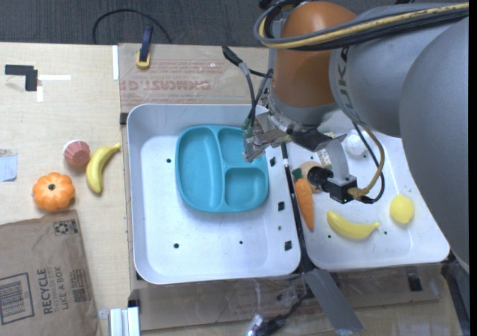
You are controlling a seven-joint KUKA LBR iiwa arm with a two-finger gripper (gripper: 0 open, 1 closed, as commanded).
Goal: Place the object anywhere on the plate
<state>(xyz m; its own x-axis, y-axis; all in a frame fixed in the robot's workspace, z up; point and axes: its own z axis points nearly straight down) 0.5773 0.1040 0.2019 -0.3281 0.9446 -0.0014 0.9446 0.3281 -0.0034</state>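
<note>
The gripper (254,147) hangs over the right edge of the blue plate (220,169); a carrot (303,203) lies right of the plate

Arm (417,66), grey with orange band, reaching in from the right, wrist pointing down and left; gripper (253,150) low at the left bin's right side, finger state indiscernible.

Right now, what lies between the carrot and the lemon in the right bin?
In the camera view, a banana lies between the carrot and the lemon, a little nearer the bin's front edge.
</note>
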